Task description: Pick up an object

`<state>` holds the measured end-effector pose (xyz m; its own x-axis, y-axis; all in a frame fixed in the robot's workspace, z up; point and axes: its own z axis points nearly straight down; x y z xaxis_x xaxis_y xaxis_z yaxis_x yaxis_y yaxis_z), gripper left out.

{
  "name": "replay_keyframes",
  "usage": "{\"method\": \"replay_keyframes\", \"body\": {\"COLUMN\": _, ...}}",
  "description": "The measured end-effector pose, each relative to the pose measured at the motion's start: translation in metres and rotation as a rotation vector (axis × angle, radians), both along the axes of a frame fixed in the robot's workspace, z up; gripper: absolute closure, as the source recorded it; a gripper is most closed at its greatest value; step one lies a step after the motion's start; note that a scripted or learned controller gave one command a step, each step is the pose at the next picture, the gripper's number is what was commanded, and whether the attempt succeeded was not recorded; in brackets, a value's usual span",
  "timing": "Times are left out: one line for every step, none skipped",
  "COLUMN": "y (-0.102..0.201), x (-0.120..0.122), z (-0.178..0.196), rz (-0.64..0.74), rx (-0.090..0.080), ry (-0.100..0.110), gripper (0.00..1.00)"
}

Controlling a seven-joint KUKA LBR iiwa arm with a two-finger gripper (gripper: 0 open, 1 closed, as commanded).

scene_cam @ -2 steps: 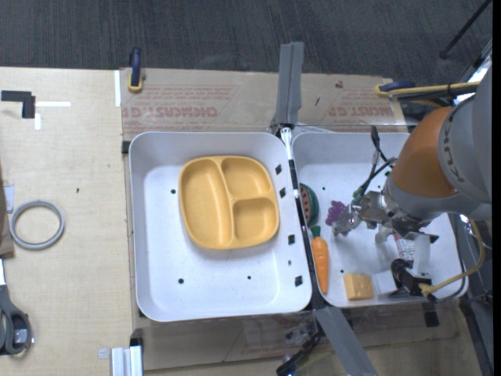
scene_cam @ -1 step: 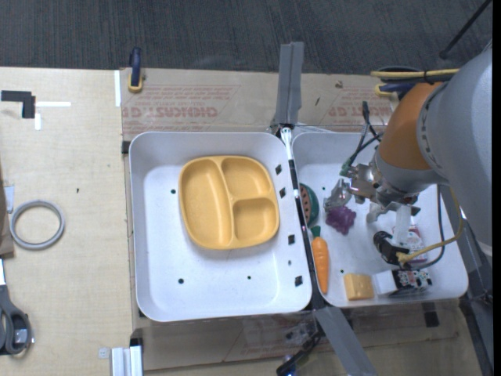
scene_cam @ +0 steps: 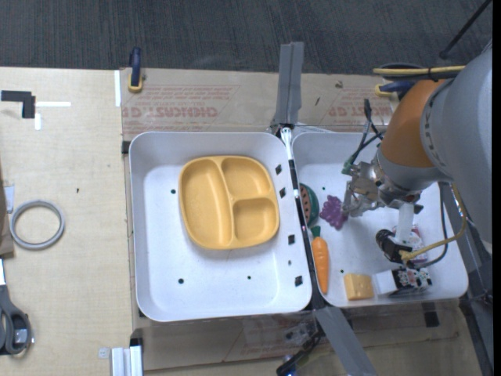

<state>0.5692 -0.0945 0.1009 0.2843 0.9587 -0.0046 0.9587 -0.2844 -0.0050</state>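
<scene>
Arm hangs over right bin point(scene_cam: 438, 288), right of frame. Gripper point(scene_cam: 356, 198) poised beside purple grapes point(scene_cam: 334, 211); jaw state cannot be told. Judged step: approach, nothing lifted. Next move calls for settling onto the knobbly cluster. Left bin point(scene_cam: 156, 288) holds smooth yellow divided plate point(scene_cam: 229, 201). Tapered orange carrot point(scene_cam: 320, 263), cheese wedge point(scene_cam: 359, 287) at lower centre.

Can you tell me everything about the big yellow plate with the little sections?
The yellow divided plastic plate is squarish with rounded corners and a raised rim. Low ridges split it into three sections: one long one on its left, two smaller ones on its right. It looks like smooth, matte plastic. It lies flat, right side up, turned a bit askew, on the floor of the left white bin, nearer the far wall. It touches just the bin floor.
</scene>
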Motion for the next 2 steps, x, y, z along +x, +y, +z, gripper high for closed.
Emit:
{"method": "replay_keyframes", "body": {"y": -0.054, "x": -0.027, "z": -0.010, "rz": -0.142, "rx": 0.002, "ry": -0.002, "gripper": 1.00}}
{"method": "replay_keyframes", "body": {"y": -0.006, "x": -0.093, "z": -0.010, "rz": -0.257, "rx": 0.003, "ry": -0.001, "gripper": 1.00}}
